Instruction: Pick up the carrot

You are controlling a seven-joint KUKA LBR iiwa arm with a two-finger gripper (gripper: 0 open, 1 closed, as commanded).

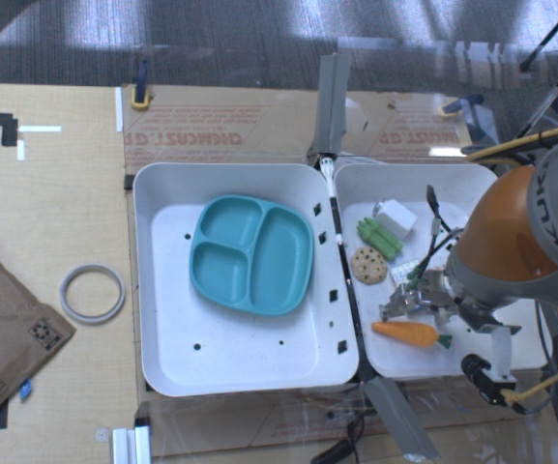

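Carrot [406,333] is seen lying flat at the near edge of the right bin [525,351], its green end toward the arm. Just above it the claw [406,302] is poised, presumably lined up for a descent; whether it is open cannot be told. Farther back, a cookie [367,265] is seen.
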